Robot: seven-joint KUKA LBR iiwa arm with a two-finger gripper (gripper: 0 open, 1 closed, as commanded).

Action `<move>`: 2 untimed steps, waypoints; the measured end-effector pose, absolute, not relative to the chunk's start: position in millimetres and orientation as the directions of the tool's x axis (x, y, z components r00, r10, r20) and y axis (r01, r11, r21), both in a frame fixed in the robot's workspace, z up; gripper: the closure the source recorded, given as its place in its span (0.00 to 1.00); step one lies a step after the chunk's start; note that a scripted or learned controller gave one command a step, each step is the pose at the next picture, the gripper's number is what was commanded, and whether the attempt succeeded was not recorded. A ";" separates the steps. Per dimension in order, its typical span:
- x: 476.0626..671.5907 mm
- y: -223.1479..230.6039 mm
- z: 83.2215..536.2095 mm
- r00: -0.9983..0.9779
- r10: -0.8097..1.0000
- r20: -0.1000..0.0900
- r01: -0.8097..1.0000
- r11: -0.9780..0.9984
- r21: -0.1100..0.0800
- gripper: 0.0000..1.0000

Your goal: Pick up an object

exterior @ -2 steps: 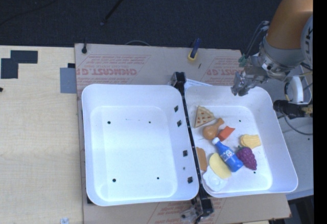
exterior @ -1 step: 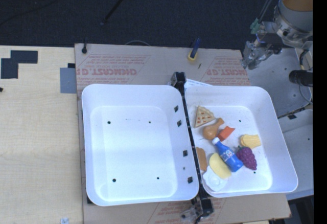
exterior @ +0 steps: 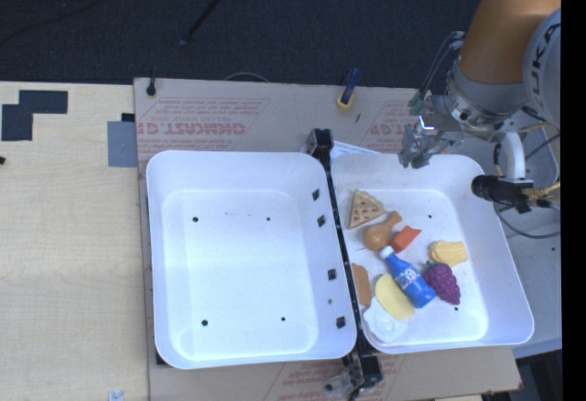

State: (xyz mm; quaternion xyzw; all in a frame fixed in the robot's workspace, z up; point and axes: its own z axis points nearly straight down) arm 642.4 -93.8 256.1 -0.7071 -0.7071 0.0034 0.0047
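My gripper (exterior: 417, 155) hangs over the far edge of the right bin (exterior: 494, 248), above and behind the toys, with nothing seen between its fingers. In the right bin lie a pizza slice (exterior: 365, 207), a brown drumstick (exterior: 380, 232), an orange carrot piece (exterior: 406, 238), a blue bottle (exterior: 408, 278), purple grapes (exterior: 443, 282), a yellow piece (exterior: 449, 252), a pale lemon-like piece (exterior: 394, 298), a brown bread piece (exterior: 361, 284) and a white piece (exterior: 383, 326).
The left bin (exterior: 240, 262) sits beside the right one, with a black divider strip (exterior: 334, 239) between them. Both rest on a cardboard sheet (exterior: 229, 120). A blue and yellow clamp (exterior: 348, 90) stands at the sheet's far edge.
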 end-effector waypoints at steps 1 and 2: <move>645.4 -45.7 380.4 -0.005 1.000 0.000 1.000 0.005 0.012 1.00; 642.0 -29.5 269.1 -0.001 1.000 0.002 1.000 0.001 -0.013 1.00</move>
